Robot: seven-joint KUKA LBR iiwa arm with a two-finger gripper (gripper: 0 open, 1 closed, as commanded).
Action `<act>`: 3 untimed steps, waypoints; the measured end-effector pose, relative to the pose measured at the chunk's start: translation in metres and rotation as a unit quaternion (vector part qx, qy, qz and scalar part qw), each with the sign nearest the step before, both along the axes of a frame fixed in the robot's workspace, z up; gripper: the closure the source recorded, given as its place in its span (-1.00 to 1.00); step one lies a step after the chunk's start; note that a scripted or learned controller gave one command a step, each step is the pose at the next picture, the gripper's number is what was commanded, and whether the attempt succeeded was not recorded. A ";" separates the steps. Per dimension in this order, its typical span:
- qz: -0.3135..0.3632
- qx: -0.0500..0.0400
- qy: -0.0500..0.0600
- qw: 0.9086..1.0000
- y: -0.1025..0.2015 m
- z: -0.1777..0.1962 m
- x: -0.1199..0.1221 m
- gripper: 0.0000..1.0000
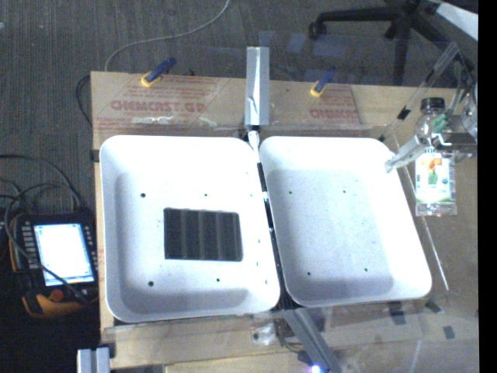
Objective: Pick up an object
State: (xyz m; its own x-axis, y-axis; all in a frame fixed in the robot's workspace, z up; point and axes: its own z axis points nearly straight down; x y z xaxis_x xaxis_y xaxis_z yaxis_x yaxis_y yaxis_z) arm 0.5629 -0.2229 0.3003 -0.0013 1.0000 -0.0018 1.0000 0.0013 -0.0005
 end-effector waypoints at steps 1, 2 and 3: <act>-0.039 0.009 -0.003 0.999 0.014 -0.201 -0.008 -1.00; -0.038 0.010 -0.002 0.999 0.016 -0.194 -0.008 1.00; 0.026 0.000 0.000 1.000 0.080 -0.106 0.077 1.00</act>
